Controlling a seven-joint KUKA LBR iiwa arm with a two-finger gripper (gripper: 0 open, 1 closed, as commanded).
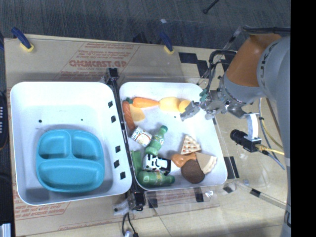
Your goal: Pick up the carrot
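Note:
The carrot (144, 102) is orange and lies on its side at the back of the right bin (217, 147), close to the divider. A yellow fruit (173, 104) lies just right of it. My gripper (193, 110) hangs over the bin's back right part, right beside the yellow fruit and about a hand's width right of the carrot. Nothing shows in its grasp. The grey arm with its orange band (249, 63) reaches in from the right.
The right bin also holds another orange piece (128, 116) along the divider, a small can (140, 136), a green bottle (156, 141), a waffle wedge (189, 145), a brown lump (191, 171) and a green vegetable (155, 178). A blue divided plate (71, 159) sits in the left bin (29, 98).

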